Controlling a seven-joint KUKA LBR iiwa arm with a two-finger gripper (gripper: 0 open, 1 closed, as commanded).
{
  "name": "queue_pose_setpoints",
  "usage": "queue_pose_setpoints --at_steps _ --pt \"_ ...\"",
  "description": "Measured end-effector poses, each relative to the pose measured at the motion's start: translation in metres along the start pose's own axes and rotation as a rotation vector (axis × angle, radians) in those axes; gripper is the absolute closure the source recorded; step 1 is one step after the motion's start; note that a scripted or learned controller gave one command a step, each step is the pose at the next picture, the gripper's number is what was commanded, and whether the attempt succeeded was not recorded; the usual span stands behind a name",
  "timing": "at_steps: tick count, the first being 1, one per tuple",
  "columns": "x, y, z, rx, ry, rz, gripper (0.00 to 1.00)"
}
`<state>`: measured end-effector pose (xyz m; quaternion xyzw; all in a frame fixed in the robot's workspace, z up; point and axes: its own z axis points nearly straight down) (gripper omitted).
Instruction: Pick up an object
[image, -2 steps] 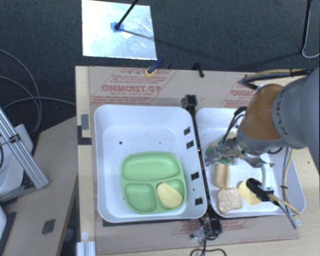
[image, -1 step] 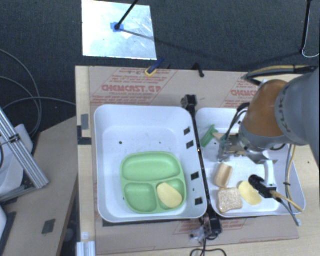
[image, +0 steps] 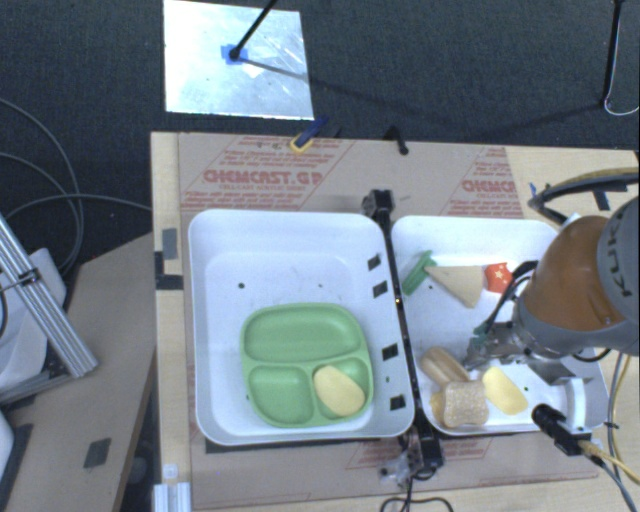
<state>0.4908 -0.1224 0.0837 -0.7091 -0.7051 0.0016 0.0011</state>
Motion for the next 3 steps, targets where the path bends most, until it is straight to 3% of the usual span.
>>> queue_pose_setpoints --at_steps 1,2,3 --pt "-0.045 -0.003 -0.089 -0.014 -0.005 -0.003 1.0" --pt "-0.081 -0.005 -0.009 -0.001 0.0 -0.003 1.0" --pt "-0.084 0.029 -0.071 -0.012 -0.003 -0.011 1.0"
